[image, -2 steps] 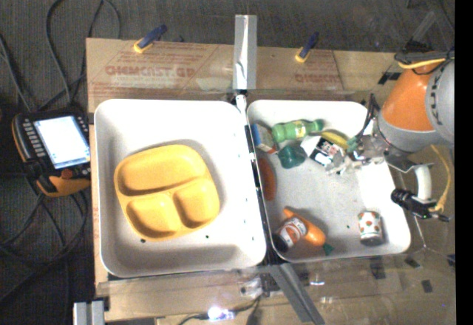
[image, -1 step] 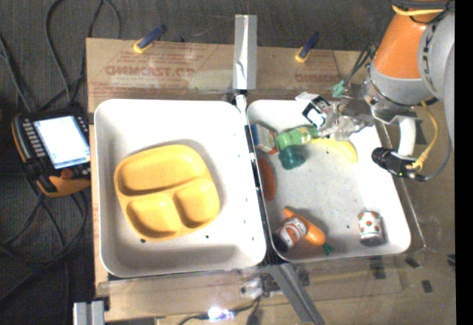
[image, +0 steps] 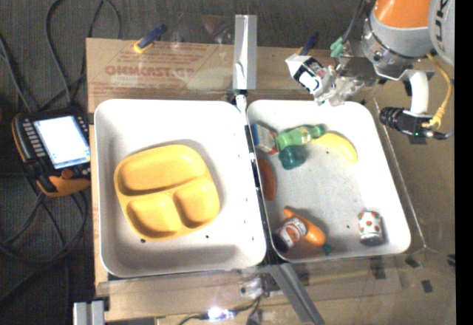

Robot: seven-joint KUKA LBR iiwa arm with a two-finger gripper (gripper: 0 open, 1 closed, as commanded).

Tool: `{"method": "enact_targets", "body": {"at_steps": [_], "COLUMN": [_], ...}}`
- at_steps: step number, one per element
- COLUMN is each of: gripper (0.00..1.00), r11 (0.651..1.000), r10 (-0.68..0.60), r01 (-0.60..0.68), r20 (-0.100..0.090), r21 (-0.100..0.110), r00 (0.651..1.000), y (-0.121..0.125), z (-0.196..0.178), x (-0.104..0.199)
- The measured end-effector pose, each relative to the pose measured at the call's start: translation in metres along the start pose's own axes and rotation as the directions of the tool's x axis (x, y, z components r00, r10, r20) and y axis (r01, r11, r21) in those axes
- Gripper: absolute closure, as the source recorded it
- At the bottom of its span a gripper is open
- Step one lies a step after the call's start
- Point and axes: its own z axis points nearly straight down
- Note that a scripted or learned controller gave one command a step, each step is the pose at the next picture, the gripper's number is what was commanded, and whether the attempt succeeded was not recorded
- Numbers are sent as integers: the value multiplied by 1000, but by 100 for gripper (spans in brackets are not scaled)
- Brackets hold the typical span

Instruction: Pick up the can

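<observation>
Gripper [image: 330, 91] hangs above the right bin's [image: 392, 161] far rim; jaws' state cannot be told. Can [image: 370, 227] lies near the bin's right front corner.

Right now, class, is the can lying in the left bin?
No, the can stands in the right bin, near its front right corner.

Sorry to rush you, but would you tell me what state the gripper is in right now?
Gripper: cannot be told; it hovers over the right bin's far edge, apart from the can.
</observation>
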Motion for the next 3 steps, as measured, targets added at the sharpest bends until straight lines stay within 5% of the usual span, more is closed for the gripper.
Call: {"method": "enact_targets", "body": {"at_steps": [1, 2, 3], "gripper": [100, 100, 0], "r11": [993, 992, 992], "r10": [115, 127, 127], "r01": [-115, -127, -127], "r20": [0, -4, -4], "r21": [0, 4, 4], "r00": [993, 992, 992], "y": [-69, -132, -132], "z": [-86, 73, 73], "x": [13, -16, -16]}}
